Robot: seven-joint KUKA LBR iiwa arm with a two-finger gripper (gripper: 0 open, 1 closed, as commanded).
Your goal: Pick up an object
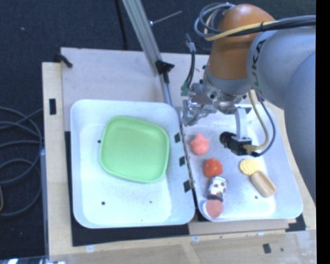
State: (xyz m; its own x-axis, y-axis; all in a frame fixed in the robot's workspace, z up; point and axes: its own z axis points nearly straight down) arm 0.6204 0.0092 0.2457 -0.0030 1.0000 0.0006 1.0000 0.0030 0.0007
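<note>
Several small objects lie in the right bin [280,202]: a pink lumpy piece [199,144], a red round piece [212,167], a small white and dark patterned item [216,187], a pink round piece [213,207] at the front edge, and a yellow and tan corn-like piece [256,176]. My gripper [190,115] hangs at the bin's back left, just above and behind the pink lumpy piece, apart from it. Nothing shows between its fingers.
A green square plate [135,148] lies in the left bin [88,202]. A metal pole [143,32] slants up from the divider between the bins. A black clip with cables [236,142] dangles from the arm over the right bin.
</note>
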